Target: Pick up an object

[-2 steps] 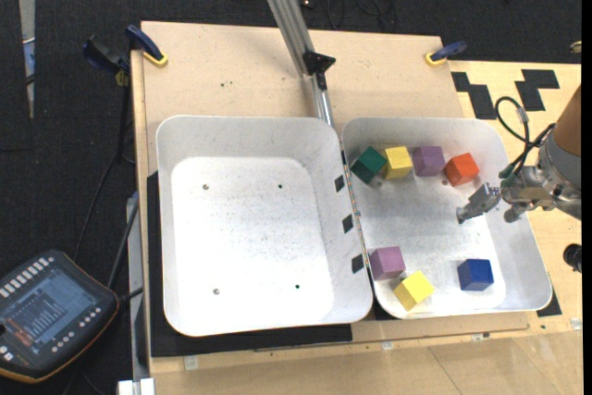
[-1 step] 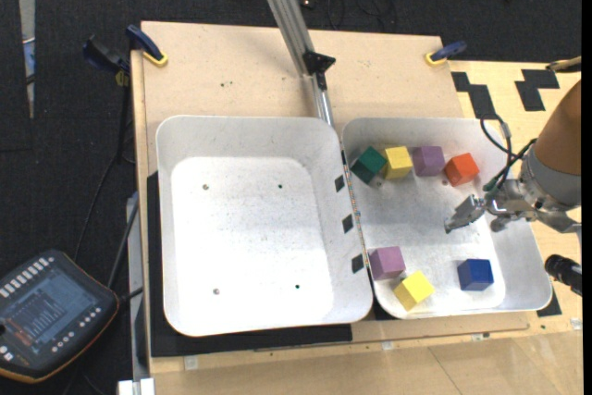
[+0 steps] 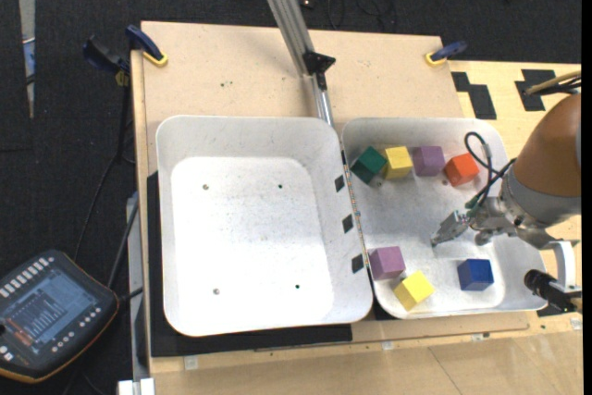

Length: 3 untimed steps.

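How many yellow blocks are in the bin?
2. One yellow block sits in the right bin's far row, between the green block and a purple block. The other yellow block lies near the front edge, beside another purple block.

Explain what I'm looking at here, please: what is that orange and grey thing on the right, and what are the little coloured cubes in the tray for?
That is a robot arm, seen by one camera fixed above the bench. Its gripper, a two-fingered hand, hangs over the right white bin. The blocks are practice things to pick up. Along the bin's far side sit a green block, a yellow one, a purple one and an orange one. Nearer the front lie another purple block, another yellow one and a blue one. I see no block between the fingers.
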Each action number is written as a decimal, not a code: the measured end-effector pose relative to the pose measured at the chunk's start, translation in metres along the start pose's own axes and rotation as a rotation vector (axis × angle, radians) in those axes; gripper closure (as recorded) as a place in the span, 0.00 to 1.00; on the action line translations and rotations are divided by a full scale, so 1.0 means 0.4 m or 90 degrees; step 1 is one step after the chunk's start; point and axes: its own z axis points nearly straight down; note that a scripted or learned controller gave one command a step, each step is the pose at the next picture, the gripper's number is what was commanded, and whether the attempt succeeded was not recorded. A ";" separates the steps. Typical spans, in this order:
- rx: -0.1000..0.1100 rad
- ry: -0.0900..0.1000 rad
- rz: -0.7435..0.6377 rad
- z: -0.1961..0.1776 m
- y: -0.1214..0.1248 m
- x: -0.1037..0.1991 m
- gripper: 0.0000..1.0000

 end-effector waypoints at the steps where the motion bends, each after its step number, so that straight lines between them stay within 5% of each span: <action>1: -0.004 -0.001 0.000 -0.034 0.004 -0.001 1.00; 3: -0.008 -0.003 -0.002 -0.324 0.026 -0.023 1.00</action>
